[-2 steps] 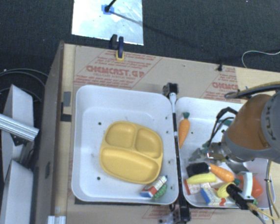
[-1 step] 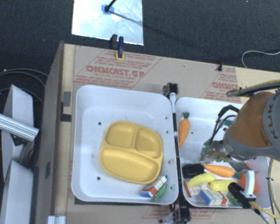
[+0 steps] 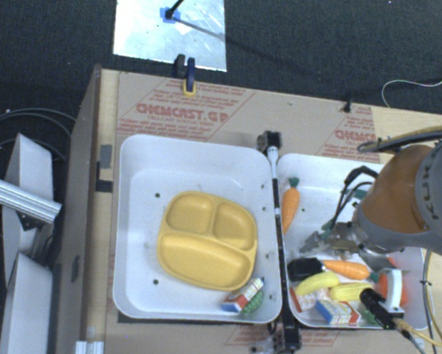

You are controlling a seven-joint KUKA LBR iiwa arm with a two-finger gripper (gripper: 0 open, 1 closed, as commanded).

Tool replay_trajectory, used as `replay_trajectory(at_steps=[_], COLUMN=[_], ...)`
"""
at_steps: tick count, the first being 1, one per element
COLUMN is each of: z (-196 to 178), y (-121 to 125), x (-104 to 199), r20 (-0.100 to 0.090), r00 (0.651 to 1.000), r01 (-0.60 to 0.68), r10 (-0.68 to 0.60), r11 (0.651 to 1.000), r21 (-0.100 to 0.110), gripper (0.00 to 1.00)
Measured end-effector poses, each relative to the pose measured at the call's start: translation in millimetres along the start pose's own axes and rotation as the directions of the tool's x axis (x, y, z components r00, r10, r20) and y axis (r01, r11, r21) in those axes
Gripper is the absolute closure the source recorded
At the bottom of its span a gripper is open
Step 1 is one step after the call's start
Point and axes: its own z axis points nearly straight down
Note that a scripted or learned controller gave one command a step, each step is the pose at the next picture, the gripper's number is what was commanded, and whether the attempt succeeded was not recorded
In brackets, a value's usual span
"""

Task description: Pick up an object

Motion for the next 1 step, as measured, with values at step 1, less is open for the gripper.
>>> replay_trajectory(at_steps=[1], z=[10.9], y=[57.6], x=[10.6], r20=[0.000], r00=[1.000], r01=[0.001], r10=[-0.001], r11=[1.000], r21=[0.003], gripper=[0.00])
